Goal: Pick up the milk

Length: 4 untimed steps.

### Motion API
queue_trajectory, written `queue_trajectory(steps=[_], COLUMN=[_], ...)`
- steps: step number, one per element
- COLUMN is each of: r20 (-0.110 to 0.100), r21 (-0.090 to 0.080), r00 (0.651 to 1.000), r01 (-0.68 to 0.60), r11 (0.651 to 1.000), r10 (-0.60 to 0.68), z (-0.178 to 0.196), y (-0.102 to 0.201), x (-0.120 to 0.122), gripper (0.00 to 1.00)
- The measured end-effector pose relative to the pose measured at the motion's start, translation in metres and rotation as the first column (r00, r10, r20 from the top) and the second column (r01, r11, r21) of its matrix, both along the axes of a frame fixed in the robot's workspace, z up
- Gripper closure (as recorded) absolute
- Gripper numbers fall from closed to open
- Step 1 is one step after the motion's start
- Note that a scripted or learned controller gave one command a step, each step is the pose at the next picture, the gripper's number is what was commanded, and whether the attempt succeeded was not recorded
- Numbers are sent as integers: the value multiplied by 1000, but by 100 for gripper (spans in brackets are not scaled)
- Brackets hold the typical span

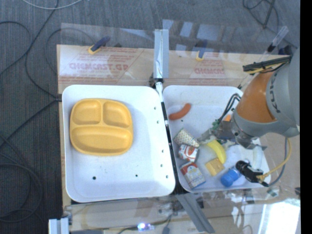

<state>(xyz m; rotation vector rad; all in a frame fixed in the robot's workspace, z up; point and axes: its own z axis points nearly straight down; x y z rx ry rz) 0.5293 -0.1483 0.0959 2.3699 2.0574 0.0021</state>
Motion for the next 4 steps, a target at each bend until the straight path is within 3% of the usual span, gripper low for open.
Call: queue_trajectory(steps=[1, 2, 3, 4], r20=[17, -7, -13, 14], r21=[-8, -4, -1, -4], r00=[977, 963, 979, 996], r01=[215, 271, 202, 90], r11=[977, 963, 979, 996], r10=[-215, -271, -202, -89], z=[-3, 30, -5, -3], y=[42, 1, -27, -20], x=[27, 94, 117, 58], gripper=[0, 0, 0, 0])
